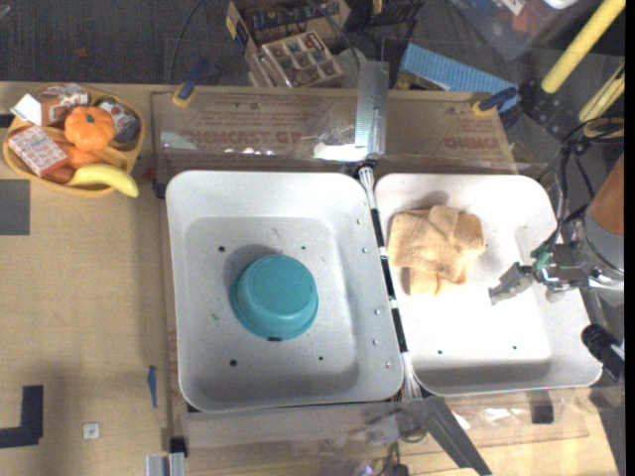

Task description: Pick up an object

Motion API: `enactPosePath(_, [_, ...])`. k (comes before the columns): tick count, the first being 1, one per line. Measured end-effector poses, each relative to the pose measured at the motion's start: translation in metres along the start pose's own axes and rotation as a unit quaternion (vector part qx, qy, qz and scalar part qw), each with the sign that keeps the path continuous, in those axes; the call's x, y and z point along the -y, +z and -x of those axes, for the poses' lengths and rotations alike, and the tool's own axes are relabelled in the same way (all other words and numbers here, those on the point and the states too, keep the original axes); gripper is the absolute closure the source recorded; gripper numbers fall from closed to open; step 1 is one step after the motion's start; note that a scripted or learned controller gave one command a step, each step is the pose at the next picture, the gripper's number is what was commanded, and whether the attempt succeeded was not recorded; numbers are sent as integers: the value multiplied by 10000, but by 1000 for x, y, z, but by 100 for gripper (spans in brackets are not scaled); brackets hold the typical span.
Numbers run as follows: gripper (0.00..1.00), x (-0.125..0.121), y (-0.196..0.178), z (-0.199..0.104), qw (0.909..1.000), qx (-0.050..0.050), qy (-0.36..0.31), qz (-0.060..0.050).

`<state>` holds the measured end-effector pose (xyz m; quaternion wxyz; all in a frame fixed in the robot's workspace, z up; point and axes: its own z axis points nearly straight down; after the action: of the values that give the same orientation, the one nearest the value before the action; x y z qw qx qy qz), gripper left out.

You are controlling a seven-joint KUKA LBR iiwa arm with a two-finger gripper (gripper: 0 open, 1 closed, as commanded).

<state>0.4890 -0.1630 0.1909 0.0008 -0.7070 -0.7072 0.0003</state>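
Observation:
A teal bowl (276, 297) lies upside down near the middle of the left white bin (198, 216). A crumpled tan cloth (433, 245) rests in the upper left part of the right white bin (476, 350). My gripper (510, 284) hangs over the right side of the right bin, to the right of the cloth and slightly below it in the view, clearly apart from it. Nothing shows in its grasp. The arm's wrist (571, 266) reaches in from the right edge.
A metal divider (382, 266) separates the two bins. A basket of toy fruit and boxes (71, 139) sits on the bench at the far left. Cardboard and clutter (298, 48) lie behind the bins. Cables (566, 181) hang near the right bin's far corner.

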Motion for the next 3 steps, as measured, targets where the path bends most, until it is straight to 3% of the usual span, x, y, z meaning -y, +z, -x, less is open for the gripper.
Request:
enactPosePath(1, [0, -52, 52, -59, 9860, 2, -1667, 6])
enactPosePath(2, [0, -124, 98, -57, 9811, 29, -1936, 77])
enactPosePath(3, [100, -126, 86, -54, 9814, 48, -1914, 112])
